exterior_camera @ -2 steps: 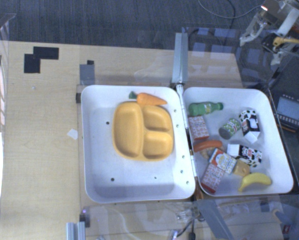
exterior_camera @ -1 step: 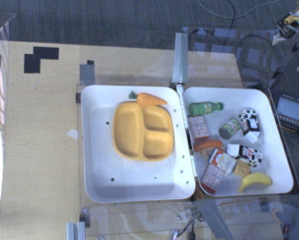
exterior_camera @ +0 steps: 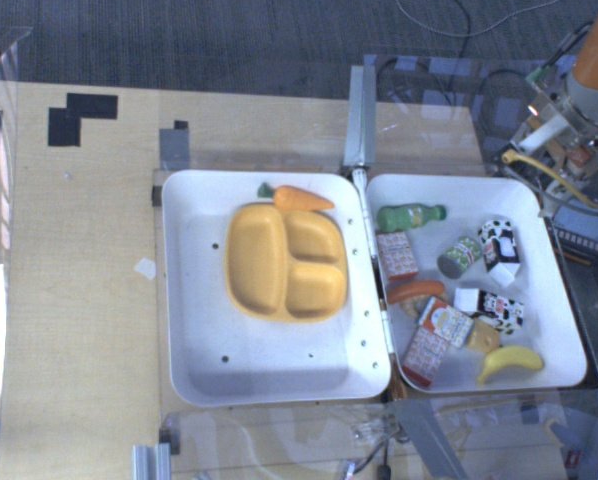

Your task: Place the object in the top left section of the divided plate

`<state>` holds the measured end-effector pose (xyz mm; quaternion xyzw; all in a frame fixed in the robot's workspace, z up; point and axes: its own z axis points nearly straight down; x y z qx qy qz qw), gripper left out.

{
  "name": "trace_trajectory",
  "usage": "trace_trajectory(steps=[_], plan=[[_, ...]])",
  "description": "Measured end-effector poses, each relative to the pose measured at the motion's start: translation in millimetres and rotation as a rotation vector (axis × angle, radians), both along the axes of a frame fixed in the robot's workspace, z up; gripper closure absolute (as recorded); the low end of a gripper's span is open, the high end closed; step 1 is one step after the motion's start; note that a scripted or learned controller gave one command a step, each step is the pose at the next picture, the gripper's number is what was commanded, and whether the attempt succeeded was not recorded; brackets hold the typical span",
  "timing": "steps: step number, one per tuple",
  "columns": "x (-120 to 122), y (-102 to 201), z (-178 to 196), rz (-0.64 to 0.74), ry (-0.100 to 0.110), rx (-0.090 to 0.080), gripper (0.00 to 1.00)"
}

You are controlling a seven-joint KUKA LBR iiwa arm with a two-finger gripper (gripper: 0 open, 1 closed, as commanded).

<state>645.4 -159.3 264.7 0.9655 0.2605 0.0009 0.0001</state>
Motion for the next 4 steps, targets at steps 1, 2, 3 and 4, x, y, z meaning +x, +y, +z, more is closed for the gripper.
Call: trace_trajectory(steps=[1,2,3,4], plan=[[-45.4,-21.4,-177.7,-0.156,-0.004,0.001,0.00],[-42.5,-20.4,-165.0,-0.154,-0.011,0.002,1.00],[4.0,113.3,-73.1,-0.073,-0.003,0.002,1.00],[-23.4,118.1,-79.2,0.065,-0.001,0.001,1.00]])
